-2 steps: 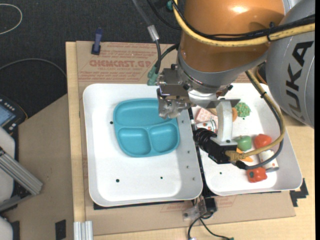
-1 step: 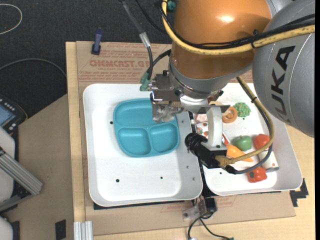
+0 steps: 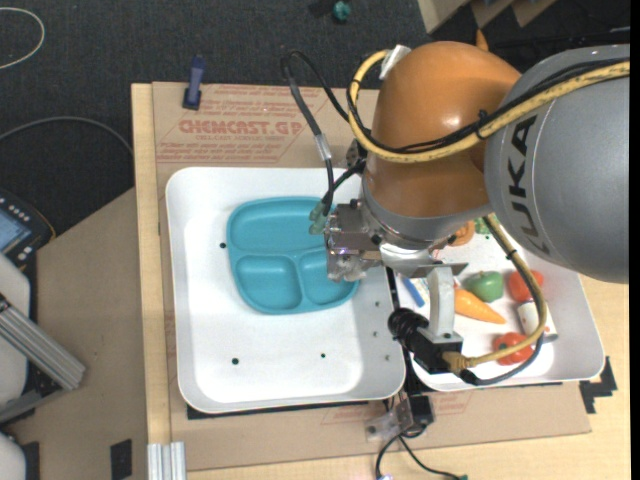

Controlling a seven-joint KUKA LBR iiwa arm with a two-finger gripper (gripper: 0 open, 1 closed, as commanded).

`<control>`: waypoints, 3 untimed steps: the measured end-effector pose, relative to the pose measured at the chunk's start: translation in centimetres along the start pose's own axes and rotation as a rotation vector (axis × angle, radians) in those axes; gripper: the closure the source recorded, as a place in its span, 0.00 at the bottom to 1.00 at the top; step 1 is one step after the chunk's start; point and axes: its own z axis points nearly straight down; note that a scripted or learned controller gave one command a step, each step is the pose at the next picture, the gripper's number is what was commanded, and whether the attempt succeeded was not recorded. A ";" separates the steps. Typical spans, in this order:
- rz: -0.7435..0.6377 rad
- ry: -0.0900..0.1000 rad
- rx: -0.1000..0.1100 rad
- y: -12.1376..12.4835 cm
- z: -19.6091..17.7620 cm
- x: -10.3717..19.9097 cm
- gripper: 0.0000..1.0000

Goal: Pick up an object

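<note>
Currently the step in hand appears to be the approach to a grasp. The gripper point(image 3: 348, 248) sits under the orange wrist band, low over the right edge of the teal moulded-plastic tray point(image 3: 280, 258). Whether it is open or closed cannot be told; the wrist housing hides it from above. No object is seen to be held.

The teal moulded-plastic tray lies flat in the left white bin point(image 3: 190, 298), towards its upper right. It is smooth, slightly glossy and shallow, with rounded corners and raised ribs that divide it into three compartments. As a judgement, its thin upright rim is the only feature that offers a pinch. The next move therefore calls for the rim to sit between the two contact faces before closing, followed by a straight lift.

The right white bin point(image 3: 585, 343) holds small toy foods that look like plastic:
- an orange tapered carrot point(image 3: 478, 308);
- a green rounded piece point(image 3: 488, 285) just beside it;
- two red rounded pieces point(image 3: 523, 284) point(image 3: 512, 346).

Their curved, slick surfaces would probably slip more easily. Both bins are matt, shallow and round-cornered, and rest on a brown cardboard sheet point(image 3: 240, 128) covering the tabletop.
</note>
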 end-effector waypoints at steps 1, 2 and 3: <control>-0.012 0.008 -0.018 0.0 -6.7 5.4 1.00; 0.000 0.004 -0.011 0.1 -7.1 -1.1 1.00; -0.009 0.007 -0.018 0.0 -12.6 1.1 1.00</control>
